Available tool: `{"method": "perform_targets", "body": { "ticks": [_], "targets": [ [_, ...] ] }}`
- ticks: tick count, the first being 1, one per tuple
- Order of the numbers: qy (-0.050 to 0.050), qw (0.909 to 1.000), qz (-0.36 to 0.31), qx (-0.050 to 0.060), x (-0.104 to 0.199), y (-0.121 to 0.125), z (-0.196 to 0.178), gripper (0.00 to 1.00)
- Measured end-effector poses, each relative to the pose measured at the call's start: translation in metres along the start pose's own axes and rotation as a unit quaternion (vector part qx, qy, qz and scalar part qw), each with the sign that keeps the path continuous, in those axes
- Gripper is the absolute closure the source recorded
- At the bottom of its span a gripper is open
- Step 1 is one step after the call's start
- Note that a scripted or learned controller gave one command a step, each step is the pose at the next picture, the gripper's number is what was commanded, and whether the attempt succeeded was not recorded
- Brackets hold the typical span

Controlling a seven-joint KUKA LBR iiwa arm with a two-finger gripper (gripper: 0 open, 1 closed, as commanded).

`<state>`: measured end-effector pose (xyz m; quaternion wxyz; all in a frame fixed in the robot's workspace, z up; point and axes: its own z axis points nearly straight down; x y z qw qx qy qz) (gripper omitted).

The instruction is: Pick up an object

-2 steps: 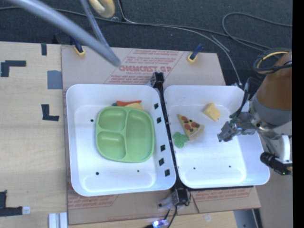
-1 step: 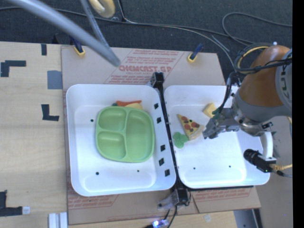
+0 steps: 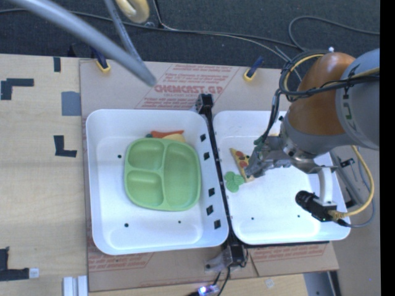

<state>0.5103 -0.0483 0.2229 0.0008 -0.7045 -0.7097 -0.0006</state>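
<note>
My gripper (image 3: 252, 170) hangs low over the left part of the right bin (image 3: 290, 217), under the orange wrist band. A pizza-slice toy (image 3: 239, 158) lies just left of the fingertips, touching or nearly touching them. A small green toy (image 3: 233, 182) rests below it by the bin's left wall. The arm's shadow and the finger bodies hide whether anything sits between the fingers.
The left bin (image 3: 108, 227) holds a green divided plate (image 3: 163, 173), with an orange and yellow toy (image 3: 167, 134) peeking out behind its far edge. A black divider (image 3: 213, 165) separates the bins. Cables and a black connector (image 3: 313, 205) trail over the right bin.
</note>
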Motion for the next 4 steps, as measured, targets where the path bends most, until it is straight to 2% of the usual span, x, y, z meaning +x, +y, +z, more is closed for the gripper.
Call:
{"method": "perform_targets", "body": {
  "ticks": [2,3,4],
  "targets": [
    [0.0,1.0,0.0,0.001,0.102,0.011,-0.002,1.0],
    [-0.001,1.0,0.0,0.001,0.146,0.007,-0.004,1.0],
    [-0.001,1.0,0.002,0.001,0.143,0.008,-0.004,0.0]
  ]
}}
